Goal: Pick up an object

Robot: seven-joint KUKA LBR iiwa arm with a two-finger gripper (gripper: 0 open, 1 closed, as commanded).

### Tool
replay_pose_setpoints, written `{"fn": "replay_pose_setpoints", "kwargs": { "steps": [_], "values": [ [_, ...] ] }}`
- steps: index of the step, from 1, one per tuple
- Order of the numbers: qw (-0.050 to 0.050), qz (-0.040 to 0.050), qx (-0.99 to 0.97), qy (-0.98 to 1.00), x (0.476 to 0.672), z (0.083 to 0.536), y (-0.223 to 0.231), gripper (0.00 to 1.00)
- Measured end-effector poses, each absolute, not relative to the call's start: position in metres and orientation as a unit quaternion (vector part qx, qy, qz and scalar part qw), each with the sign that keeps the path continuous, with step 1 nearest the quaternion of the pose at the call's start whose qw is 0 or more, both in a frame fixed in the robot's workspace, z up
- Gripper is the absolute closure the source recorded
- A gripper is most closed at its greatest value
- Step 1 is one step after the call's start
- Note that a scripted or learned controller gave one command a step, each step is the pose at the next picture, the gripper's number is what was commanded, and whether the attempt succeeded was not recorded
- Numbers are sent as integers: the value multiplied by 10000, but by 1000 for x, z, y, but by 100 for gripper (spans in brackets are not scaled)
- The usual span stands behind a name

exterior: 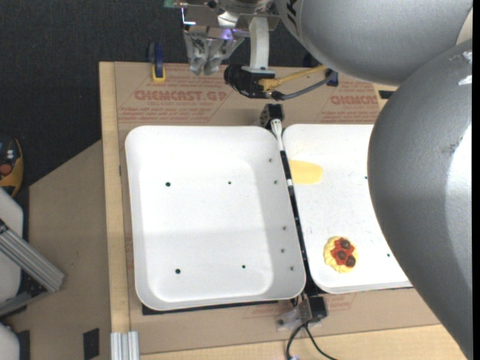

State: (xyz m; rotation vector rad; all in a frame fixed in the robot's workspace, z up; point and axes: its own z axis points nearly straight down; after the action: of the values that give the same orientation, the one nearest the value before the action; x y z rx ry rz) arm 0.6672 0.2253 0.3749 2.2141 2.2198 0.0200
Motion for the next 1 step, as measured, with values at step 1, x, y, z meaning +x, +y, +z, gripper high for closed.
{"fn": "replay_pose_setpoints", "kwargs": {
  "steps": [1],
  "values": [
    [20, 41, 7064, 7078, 646, 425, 225, 100]
  ]
}}
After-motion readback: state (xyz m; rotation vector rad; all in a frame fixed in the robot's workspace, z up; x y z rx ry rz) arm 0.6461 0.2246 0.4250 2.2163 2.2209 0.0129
